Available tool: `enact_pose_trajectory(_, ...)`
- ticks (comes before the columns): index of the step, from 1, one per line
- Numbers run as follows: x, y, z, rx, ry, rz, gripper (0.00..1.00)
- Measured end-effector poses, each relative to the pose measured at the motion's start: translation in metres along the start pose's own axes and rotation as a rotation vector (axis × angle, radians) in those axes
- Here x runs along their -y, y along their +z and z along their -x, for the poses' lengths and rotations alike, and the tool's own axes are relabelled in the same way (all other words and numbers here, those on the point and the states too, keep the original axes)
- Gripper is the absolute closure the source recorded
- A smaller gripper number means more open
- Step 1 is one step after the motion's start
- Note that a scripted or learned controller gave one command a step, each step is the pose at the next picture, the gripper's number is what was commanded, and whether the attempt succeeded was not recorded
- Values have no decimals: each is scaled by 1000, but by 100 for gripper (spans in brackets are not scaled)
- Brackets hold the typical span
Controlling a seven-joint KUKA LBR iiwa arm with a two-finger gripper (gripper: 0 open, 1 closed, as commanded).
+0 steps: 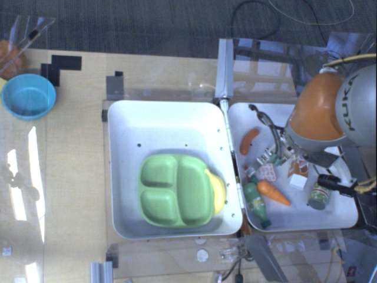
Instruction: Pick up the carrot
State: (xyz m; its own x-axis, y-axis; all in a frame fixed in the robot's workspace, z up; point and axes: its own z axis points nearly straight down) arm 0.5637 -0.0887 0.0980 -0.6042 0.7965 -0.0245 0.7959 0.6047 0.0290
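Observation:
The carrot (274, 193) is orange and tapered. It lies in the right bin (341, 220) near the front, pointing to the lower right. My gripper (271, 155) hangs over the middle of this bin, just above and slightly left of the carrot, with a small gap between them. Nothing visibly sits in the gripper. The arm's orange band (317, 108) rises behind it at the right.
Around the carrot lie a green bottle (256, 200), a pinkish item (266, 172), a white block (298, 181), a small can (318, 197) and a red sausage (250, 140). The left bin (123, 128) holds a green divided plate (177, 188). A blue bowl (28, 96) stands far left.

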Motion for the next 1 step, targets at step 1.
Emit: enact_pose_trajectory(1, 48, 1, -28, -3, -29, -4, 0)
